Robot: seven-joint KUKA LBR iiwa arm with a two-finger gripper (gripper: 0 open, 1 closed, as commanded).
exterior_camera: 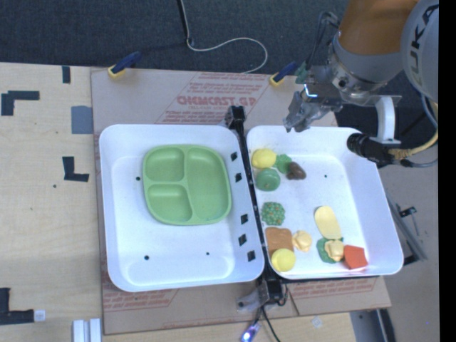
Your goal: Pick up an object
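Currently my gripper [297,122] hovers empty above the right bin [370,191], fingers slightly apart; next I'd descend toward the yellow ball [263,158].

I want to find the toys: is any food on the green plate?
No, the green plate in the left bin has bare compartments; the toy food all lies in the right bin.
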